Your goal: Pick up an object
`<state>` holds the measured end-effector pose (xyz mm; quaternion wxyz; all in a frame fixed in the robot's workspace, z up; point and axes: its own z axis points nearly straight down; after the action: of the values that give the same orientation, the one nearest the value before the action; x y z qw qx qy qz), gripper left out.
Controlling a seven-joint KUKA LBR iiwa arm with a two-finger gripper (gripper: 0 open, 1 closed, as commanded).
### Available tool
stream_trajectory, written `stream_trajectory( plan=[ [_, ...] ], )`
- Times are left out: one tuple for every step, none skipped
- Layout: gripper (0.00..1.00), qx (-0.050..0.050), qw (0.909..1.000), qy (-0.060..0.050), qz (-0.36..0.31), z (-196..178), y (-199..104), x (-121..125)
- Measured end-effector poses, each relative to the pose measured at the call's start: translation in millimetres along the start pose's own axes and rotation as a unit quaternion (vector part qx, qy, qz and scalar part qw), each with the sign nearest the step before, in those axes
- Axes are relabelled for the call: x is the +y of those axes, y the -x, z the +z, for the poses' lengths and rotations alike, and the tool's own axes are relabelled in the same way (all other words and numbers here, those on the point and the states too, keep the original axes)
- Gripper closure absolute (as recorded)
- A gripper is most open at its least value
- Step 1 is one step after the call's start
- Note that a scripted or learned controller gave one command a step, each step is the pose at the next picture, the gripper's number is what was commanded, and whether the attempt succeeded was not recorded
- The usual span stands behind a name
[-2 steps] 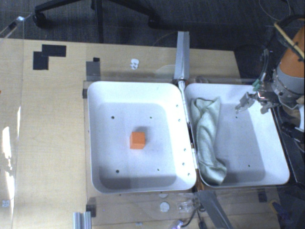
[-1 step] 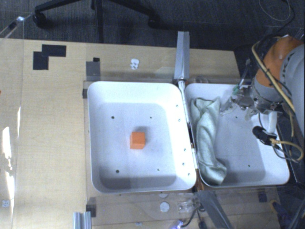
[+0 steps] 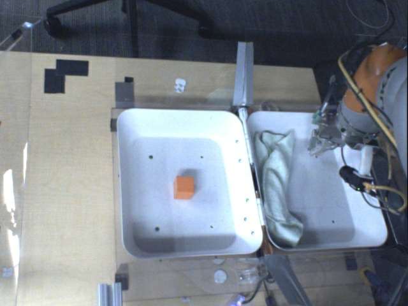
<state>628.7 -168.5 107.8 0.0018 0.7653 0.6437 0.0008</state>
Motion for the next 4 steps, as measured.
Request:
stream_trajectory(
  plan=[
    [1.00,0.000,0.9975,0.000,-0.071,-75.1,-6.4,11.2],
    [1.00,0.000,0.9752,0.001,-0.221,10.3,-47.7,11.8],
    [1.00,0.000,0.9775,0.001,-0.211,-84.8,-61.2,17.6],
    [1.00,0.000,0.9936,0.000,-0.113,-62.7,-54.5,32.7]
  ],
)
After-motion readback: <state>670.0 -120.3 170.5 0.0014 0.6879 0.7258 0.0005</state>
